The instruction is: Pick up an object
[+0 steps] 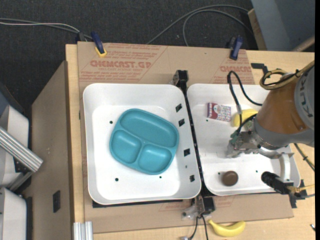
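My gripper hangs low over the middle of the right bin, under the grey and orange arm. A small carton with a dark red and white label lies at the bin's back. A yellow thing sits just right of the carton, partly hidden by the arm. A brown round thing rests near the bin's front wall, below the gripper. Nothing shows between the fingers.
A teal divided plate lies in the left bin. A yellow banana lies on the bench edge in front of the bins. Black clips run along the wall between the two bins.
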`<state>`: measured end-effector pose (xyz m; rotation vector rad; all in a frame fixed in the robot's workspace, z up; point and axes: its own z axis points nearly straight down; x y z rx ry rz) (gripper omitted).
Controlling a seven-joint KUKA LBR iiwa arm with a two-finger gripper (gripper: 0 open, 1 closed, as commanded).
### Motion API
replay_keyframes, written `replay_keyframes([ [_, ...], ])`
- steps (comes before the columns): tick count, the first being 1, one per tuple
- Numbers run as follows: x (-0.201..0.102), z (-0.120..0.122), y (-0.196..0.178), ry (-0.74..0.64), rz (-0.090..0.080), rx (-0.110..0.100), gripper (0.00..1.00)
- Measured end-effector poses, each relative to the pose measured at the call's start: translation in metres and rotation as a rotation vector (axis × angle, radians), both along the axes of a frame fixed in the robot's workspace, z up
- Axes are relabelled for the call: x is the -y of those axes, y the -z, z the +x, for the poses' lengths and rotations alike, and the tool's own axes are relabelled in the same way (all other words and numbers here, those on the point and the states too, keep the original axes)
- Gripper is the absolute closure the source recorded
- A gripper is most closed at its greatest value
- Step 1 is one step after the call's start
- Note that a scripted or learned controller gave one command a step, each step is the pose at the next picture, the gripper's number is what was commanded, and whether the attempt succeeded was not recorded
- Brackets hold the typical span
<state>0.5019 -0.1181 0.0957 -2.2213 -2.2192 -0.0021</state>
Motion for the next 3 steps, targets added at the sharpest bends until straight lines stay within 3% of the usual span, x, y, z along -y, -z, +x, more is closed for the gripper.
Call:
replay_keyframes([
  [1, 0.005, 0.007, -0.061, -0.002, -0.004, 0.007, 1.00],
  [3, 0.011, -0.001, -0.174, -0.002, -0.004, 0.007, 1.00],
])
